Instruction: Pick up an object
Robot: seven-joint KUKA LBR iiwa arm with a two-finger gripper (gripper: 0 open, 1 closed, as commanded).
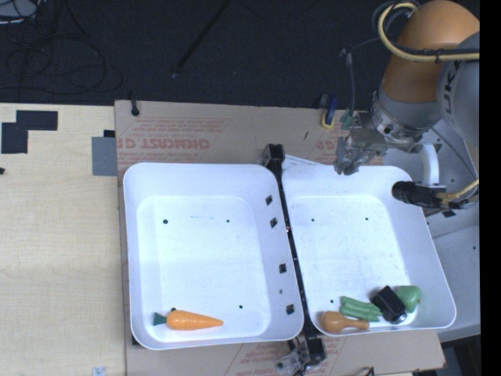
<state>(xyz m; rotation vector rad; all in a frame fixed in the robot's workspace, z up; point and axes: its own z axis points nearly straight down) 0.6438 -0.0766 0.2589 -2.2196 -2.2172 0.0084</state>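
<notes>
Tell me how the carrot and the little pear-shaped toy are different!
The carrot is bright orange with a green end; the pear-shaped toy is duller, brownish orange. The carrot lies alone in the left bin; the pear-shaped toy sits in the right bin, beside green toys. Both lie flat near their bin's front edge.

You get even, fairly bright overhead light across the bench. Both white bins (203, 180) read nearly blown out on their floors, with soft grey shading along the inner walls. Shadows are weak: a faint one sits under the carrot (192, 320) at 7 o'clock. The background from 10 to 1 o'clock falls almost black. Focus is soft overall, and the gripper (345, 163) at 2 o'clock looks grainy and slightly blurred.
</notes>
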